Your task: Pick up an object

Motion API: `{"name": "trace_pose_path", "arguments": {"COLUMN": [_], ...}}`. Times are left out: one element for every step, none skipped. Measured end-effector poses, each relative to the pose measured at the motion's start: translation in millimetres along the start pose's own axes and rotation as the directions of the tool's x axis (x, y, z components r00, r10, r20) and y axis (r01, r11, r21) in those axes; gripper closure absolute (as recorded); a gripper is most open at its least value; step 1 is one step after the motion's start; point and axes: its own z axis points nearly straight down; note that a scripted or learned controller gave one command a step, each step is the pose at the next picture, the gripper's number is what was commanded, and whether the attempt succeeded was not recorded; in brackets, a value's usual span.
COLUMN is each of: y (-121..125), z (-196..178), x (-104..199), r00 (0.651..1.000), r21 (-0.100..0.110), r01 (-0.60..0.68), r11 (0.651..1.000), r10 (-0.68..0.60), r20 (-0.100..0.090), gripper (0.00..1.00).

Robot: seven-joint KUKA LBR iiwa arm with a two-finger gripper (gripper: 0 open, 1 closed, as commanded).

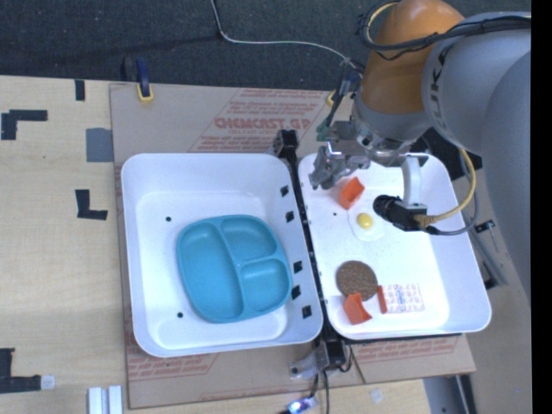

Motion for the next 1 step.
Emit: {"name": "trace_pose_path", "arguments": {"y": [-7.3], "z": [15.4], "x": [51.6], "r00": [1.0], "r21": [0.002], "r01": [0.0], "r11": [1.0], "r10": [0.0], "r20": [0.001], "gripper": [1.0]}}
